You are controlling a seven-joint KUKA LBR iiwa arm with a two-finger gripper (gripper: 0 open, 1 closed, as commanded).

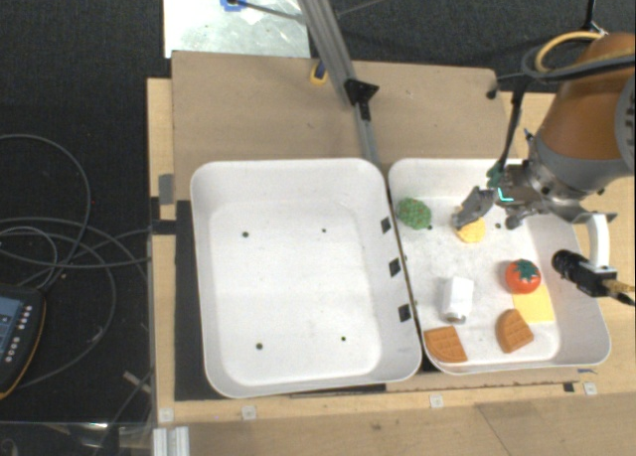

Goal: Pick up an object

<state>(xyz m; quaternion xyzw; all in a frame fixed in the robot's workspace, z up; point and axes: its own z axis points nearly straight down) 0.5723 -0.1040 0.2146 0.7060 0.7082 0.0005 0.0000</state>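
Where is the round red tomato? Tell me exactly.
The round red tomato lies in the right white bin, toward its right side, touching the flat yellow block just below it and to the right of the small white cup.

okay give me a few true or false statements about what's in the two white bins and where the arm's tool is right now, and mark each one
1. The red tomato lies in the right bin. True.
2. The green broccoli-like piece sits in the left bin. False: it is in the right bin, near its upper left corner.
3. The tool hangs over the right bin, close to a small yellow piece. True.
4. The white block is stacked on the tomato. False: it lies apart, to the tomato's left in the view.
5. Two tan bread-like pieces lie near the right bin's front edge. True.
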